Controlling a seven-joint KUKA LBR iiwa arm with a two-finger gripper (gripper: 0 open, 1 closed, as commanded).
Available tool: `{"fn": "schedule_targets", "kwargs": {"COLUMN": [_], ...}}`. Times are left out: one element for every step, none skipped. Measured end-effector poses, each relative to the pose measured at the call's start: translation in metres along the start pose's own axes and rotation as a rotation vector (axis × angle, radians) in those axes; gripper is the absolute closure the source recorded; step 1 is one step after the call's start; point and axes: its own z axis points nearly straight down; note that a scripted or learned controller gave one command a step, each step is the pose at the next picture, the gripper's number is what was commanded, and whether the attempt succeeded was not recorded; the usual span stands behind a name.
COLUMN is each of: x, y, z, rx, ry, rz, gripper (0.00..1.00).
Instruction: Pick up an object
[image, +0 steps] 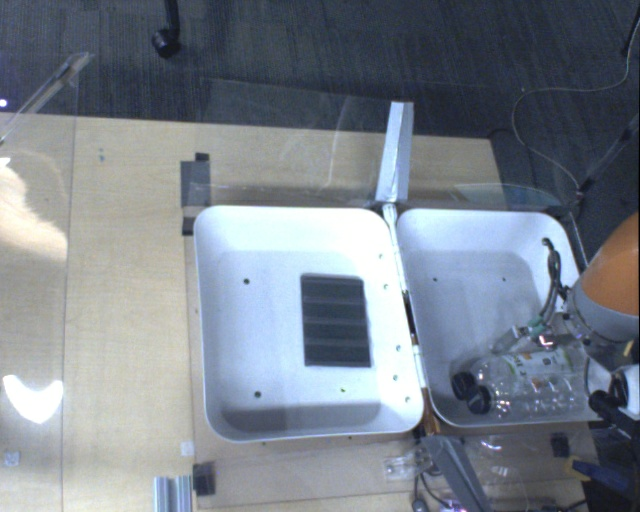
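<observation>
A clear plastic bottle (520, 388) with a black cap (466, 388) lies on its side in the front part of the right bin (470, 250). A dark ribbed rectangular pad (336, 320) lies flat in the middle of the left bin (240, 250). My gripper (543, 340) reaches in from the right and hovers low over the far end of the bottle, close to it or touching it. The arm's orange band (615, 270) shows at the right edge, and the wrist hides part of the bin's right wall.
A metal divider post (395, 150) stands behind the seam between the bins. Cables (550, 260) hang along the arm inside the right bin. Clamps and wires (440, 475) sit at the bench's front edge below the right bin.
</observation>
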Motion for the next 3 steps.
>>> {"fn": "schedule_targets", "kwargs": {"x": [0.080,0.106,0.106], "y": [0.010,0.053,0.056], "z": [0.000,0.001,-0.012], "rx": [0.000,0.003,-0.004], "ry": [0.000,0.001,-0.001], "rz": [-0.122,-0.080,-0.086], "gripper": [0.00,0.00,1.00]}}
